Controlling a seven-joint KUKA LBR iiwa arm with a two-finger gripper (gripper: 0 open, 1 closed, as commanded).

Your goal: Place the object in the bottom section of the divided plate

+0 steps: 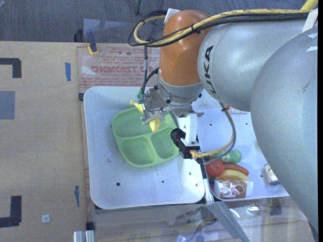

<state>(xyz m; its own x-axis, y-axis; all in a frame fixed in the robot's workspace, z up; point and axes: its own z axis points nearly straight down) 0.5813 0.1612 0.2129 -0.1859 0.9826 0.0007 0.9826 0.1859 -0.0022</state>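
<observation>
A green divided plate (137, 153) with three sections lies in the left white bin (101, 175). My gripper (151, 119) hangs over the plate's upper edge, under the orange wrist band. A small yellow object (155, 125) peeks out beneath the gripper, above the ridge between the plate's sections. Another yellow-green bit (136, 104) shows at the gripper's left side, and I cannot tell whether it belongs to the same object. The gripper body hides most of it, and whether it is held is unclear. The section of the plate nearest the bottom of the view holds nothing.
The right bin (242, 130) holds toy food near its front: a red pepper (216, 168), a yellow banana (235, 174), a green piece (233, 157) and a small printed box (233, 189). A black cable plug (179, 139) dangles over the plate's right edge. Brown cardboard (40, 135) lies left of the bins.
</observation>
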